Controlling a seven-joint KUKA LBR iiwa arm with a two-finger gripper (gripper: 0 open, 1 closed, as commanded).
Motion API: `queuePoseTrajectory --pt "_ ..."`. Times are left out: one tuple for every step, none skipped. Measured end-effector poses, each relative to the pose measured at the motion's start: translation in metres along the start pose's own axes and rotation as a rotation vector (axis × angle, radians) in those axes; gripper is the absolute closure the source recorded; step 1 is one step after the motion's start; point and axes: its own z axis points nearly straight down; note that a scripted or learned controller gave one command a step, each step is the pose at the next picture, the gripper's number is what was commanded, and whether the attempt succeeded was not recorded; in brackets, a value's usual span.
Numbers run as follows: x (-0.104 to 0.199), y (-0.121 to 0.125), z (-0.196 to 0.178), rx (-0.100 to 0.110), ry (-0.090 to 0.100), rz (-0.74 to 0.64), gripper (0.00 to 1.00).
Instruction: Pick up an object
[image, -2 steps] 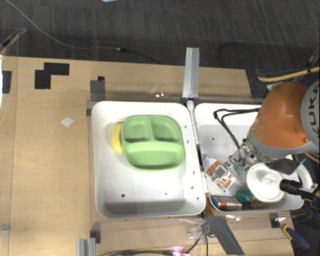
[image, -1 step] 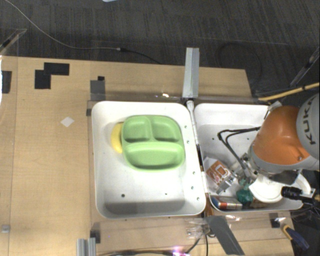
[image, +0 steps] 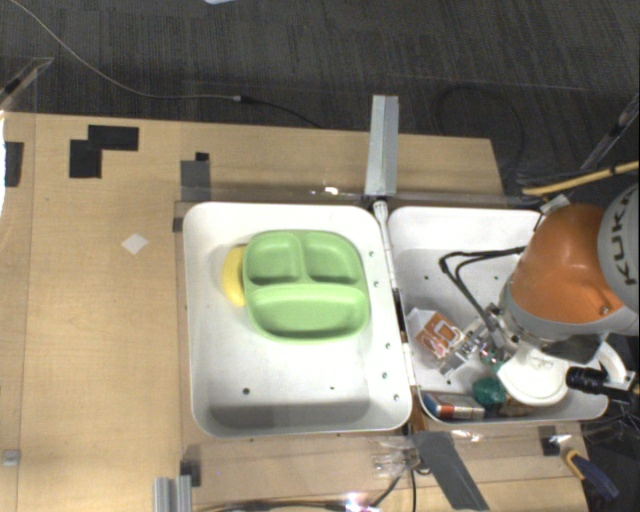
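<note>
In the right bin, the gripper hangs low just beside an orange-patterned clear packet, on the packet's right. Whether it grips anything, I cannot tell. A teal object lies nearby.

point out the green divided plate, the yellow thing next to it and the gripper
green divided plate (image: 304, 284): camera view, left bin, on its large lower compartment.
yellow thing (image: 232, 276): camera view, on the part showing beyond the plate's left edge.
gripper (image: 468, 347): camera view, right bin, at its fingertips.
</note>
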Motion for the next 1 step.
queuePoseTrajectory --pt "0.0 -0.0001 0.0 0.0 0.0 0.0 0.0"
